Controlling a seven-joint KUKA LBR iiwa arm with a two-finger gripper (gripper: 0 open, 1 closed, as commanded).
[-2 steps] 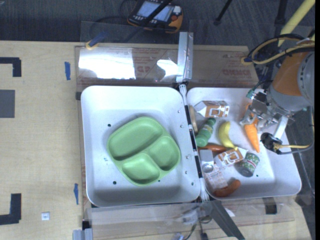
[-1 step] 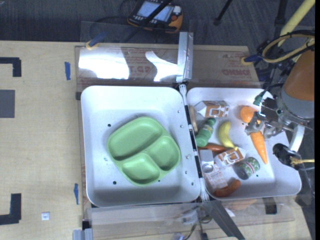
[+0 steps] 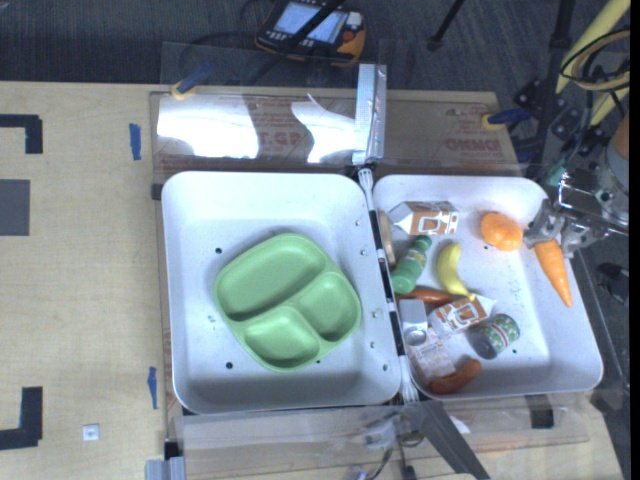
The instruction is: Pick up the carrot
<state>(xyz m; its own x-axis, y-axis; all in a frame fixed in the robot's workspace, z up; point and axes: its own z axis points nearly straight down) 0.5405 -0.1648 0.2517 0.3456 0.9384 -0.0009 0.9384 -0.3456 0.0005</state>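
Wooden bench (image 3: 80, 298) below, two white bins side by side on it, and the action sits at the far right rim of the right bin (image 3: 520, 363). Gripper (image 3: 556, 230) is at that edge, metal parts bunched together, and the carrot (image 3: 553, 270) hangs or lies directly beneath it, thick end up at the fingertips, point trailing away down the bin wall. Carrot top meets the gripper tip, but whether the jaws are spread, closed, or actually pinching it, I cannot tell; the metalwork there is a blur of grey.

Much of the arm is cut off by the frame edge, with cables tangled behind it.

Just beside the gripper, toward the bin's middle, sits an orange (image 3: 501, 230). Further across from it: a small carton (image 3: 428, 218), a banana (image 3: 452, 269), a green bottle (image 3: 410, 264), a second carton (image 3: 460, 316), a dark can (image 3: 496, 335) and a sausage (image 3: 452, 376) at the near rim. Nothing lies between carrot and gripper.

Well away, the left bin (image 3: 190, 228) holds a green divided plate (image 3: 288, 300).
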